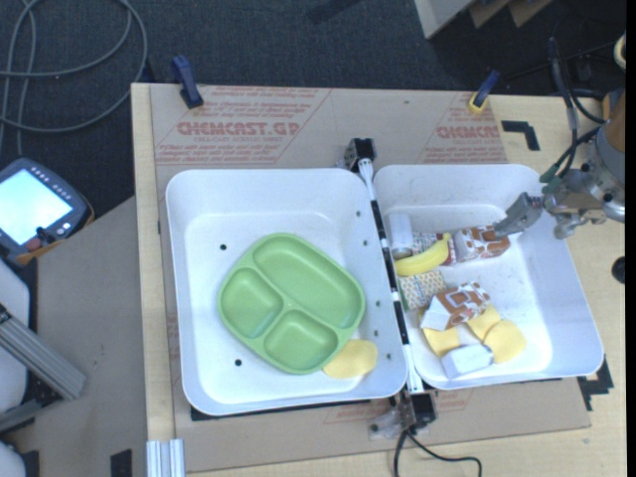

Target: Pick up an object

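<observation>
The brown board (298, 117) under the two bins is showing red print reading "CHEMCAST GP" at its left, with a line of smaller print beneath that is too fine to read. The same red lettering is appearing again at the board's right, only partly legible.

Even, bright overhead light; soft shadows, slight blur.

Blue clamp (186, 80) at bench's far edge, tablet (35, 210) left, cables (70, 53) beyond.
</observation>
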Tool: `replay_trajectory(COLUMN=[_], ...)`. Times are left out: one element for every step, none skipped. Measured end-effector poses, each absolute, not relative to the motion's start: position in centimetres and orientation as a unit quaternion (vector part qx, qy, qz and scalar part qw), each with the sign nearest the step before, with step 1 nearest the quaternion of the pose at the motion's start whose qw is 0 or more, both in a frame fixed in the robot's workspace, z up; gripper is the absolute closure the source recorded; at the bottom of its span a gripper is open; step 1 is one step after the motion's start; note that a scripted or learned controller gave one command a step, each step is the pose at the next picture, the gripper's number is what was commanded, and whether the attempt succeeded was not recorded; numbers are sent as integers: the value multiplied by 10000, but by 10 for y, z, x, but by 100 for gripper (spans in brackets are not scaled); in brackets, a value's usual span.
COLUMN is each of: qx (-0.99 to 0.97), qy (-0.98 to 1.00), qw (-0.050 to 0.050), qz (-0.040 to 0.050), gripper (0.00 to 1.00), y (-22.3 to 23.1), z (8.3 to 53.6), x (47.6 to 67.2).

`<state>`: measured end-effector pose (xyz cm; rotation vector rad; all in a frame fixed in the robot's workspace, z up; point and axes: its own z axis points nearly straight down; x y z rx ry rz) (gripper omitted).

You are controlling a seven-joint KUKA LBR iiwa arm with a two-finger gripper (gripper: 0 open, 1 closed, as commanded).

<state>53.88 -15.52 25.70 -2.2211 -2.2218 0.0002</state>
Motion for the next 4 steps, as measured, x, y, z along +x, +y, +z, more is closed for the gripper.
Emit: replay_trajectory(qx=[-7068,-7066,-7064,-7067], qy=[-7075,-7076,-7078,-7075], qw=[-2,9,9,10], qz=[-3,3,2,2], gripper=[0,0,100,100], y=[-110,-100,-100,-40], z=[97,84,94,185], x=[547,615,615,552])
